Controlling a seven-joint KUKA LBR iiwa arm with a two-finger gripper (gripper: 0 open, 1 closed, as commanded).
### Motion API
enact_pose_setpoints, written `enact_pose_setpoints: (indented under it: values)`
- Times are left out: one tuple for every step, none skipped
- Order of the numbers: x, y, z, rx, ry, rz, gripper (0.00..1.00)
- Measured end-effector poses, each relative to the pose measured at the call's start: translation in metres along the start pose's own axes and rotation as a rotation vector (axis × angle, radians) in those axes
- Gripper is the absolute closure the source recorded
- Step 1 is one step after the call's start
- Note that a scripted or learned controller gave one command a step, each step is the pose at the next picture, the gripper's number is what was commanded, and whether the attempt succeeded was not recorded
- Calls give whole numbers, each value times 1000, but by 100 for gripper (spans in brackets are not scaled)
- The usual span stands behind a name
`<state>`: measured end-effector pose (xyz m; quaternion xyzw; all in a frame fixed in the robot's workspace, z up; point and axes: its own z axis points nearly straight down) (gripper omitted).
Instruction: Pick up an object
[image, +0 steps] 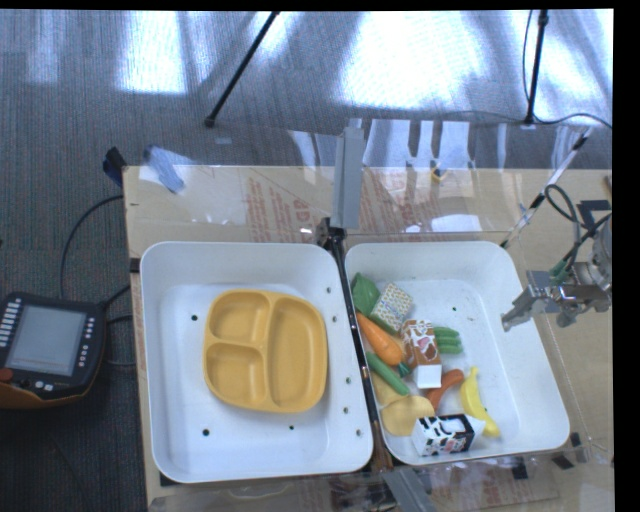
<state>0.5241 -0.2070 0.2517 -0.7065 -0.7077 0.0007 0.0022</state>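
- gripper (522, 312) sits at 3 o'clock on the right bin (520, 400) rim; cannot tell whether it's released or clenched
- toys piled at the bin's 9 o'clock; banana (476, 403) sits on the pile's fringe at 5 o'clock, easiest target
- I'd descend square over it, clear of the milk carton (443, 435)

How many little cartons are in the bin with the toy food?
2. A cow-patterned carton lies at the right bin's near edge, and a brown-and-white carton sits mid-pile beside the carrot. Others may be buried.
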Motion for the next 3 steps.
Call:
enact_pose_setpoints:
  values:
    - [4, -6, 146, -3, -1, -59, 0]
    - [52, -43, 158, -18, -4, -26, 0]
    - [47, -20, 165, -2, 0, -131, 0]
